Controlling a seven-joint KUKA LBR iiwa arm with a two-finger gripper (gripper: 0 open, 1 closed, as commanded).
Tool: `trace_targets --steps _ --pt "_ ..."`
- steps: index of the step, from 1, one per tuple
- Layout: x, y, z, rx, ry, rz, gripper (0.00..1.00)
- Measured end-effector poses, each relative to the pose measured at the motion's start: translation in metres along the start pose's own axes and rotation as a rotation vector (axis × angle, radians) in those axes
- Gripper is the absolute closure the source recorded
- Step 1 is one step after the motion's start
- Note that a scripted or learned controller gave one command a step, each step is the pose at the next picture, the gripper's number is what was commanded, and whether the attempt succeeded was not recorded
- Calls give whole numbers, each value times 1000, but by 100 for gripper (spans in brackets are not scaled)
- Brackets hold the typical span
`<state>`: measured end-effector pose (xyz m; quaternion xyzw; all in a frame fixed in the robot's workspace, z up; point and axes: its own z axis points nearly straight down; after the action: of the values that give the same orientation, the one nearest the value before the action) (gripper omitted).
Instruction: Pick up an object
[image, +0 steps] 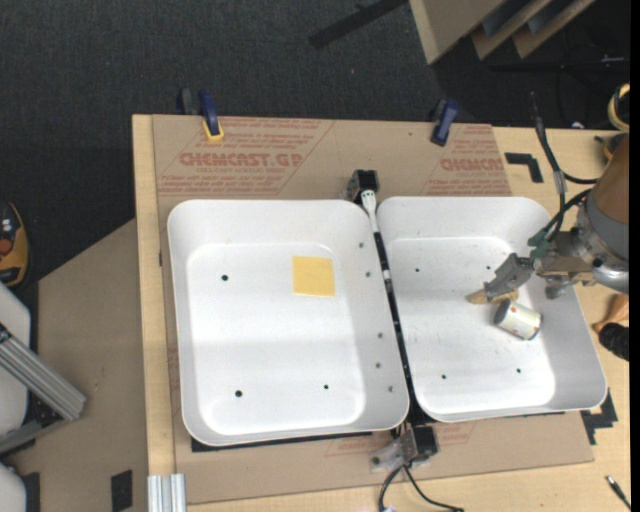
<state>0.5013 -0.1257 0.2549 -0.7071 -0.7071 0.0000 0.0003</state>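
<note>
A small white cylinder (519, 320) lies on its side in the right bin (470, 390), right of the middle. My gripper (530, 284) hangs just above and behind it, reaching in from the right, open, with nothing between its fingers. A small tan piece (484, 296) shows at the tip of the left finger (508, 272); I cannot tell whether it is a separate object. A flat yellow square (313, 276) lies in the left bin (200, 330), towards its back.
The two bins meet at a raised rim (388, 300) with a black bar along it. The arm's wrist (605, 235) and cables cover the right bin's far right edge. Blue clamps (209, 112) (444, 120) hold the board at the back.
</note>
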Motion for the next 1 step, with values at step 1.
trace_targets --steps 1 --pt "0 1 -11 -3 -1 0 100"
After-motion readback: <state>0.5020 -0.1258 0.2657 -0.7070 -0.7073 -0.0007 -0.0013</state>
